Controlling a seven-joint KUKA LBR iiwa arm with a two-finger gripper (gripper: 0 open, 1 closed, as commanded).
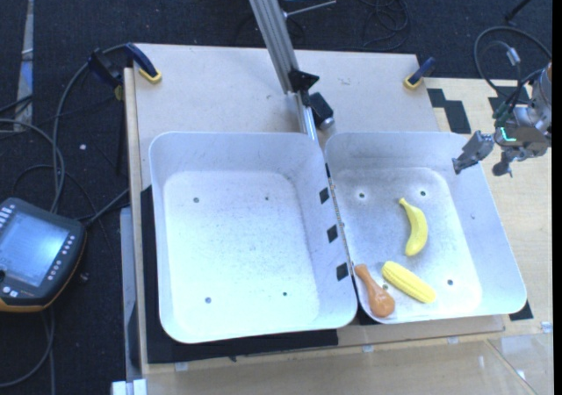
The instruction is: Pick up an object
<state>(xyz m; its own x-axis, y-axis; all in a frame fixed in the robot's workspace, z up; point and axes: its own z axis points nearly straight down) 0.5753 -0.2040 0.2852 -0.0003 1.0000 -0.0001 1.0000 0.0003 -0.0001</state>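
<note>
The gripper (481, 154) hung at the right side of the view, above the upper right rim of the right bin (439, 161), with the grey arm behind it reaching in from the right. Its two fingers appeared spread apart, one dark finger pointing left toward the bin and the other lower right, and nothing lay between them.

Three pieces of toy food lay in the lower half of the right bin. A banana (414, 226) sat near the middle, yellow, curved, its stem end pointing up and left. Below it lay a corn cob (408, 282), yellow and stubby, slanting down to the right. Just left of the corn, close to or touching it, a carrot (375, 291) rested against the bin's lower left corner, orange, with its fat end lowest. The left bin (237, 235) sat beside it, sharing a middle edge.

The step in hand seemed to be the approach, with no pick yet begun. The banana looked the best choice: it lay apart from the other two and clear of the walls, so the fingers could drop on either side of it. To do this well, the gripper would need to travel left and down toward the camera, turn so its fingers straddled the banana's narrow width, and close around its middle. The carrot, crowded by the wall and the corn, looked harder.
</note>
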